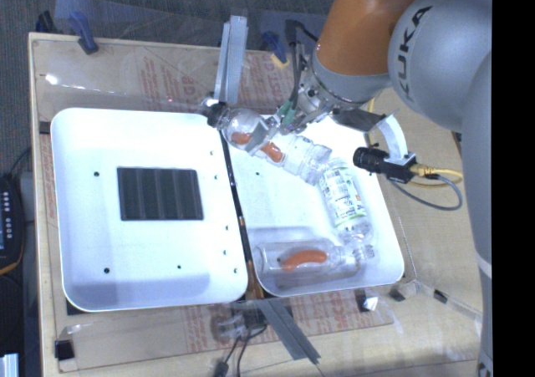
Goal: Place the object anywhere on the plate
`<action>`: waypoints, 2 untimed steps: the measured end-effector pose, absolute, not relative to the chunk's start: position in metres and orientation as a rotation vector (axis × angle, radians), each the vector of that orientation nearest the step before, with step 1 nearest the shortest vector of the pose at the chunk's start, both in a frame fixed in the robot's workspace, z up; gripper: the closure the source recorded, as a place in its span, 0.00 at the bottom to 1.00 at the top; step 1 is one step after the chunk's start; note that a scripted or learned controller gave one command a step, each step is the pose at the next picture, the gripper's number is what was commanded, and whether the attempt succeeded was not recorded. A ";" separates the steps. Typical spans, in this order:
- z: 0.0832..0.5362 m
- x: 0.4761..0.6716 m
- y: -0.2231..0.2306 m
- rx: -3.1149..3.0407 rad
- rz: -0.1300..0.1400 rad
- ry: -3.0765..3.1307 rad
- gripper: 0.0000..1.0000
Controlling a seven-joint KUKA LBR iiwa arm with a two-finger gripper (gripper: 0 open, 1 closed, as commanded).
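1. Left bin point(75, 200) carries a dark ridged plate point(160, 194), nothing on it.
2. Right bin point(386, 260): clear plastic bottle point(344, 200) lies flat, probably light, slick, crushable; best grabbed across its middle.
3. Gripper point(269, 135) hovers at the bin's back corner, whether spread or closed I cannot tell.

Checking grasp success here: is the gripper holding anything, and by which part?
Cannot be told. The gripper is low at the far end of the right bin, right by a clear bottle, but its tip is too cluttered to show a hold.
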State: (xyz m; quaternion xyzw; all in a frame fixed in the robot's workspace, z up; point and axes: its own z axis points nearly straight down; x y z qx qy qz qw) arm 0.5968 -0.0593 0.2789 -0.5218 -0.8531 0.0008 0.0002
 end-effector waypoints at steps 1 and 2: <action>0.189 0.597 0.048 -1.544 0.008 -2.730 1.00; 0.190 0.598 0.048 -1.548 0.005 -2.731 0.00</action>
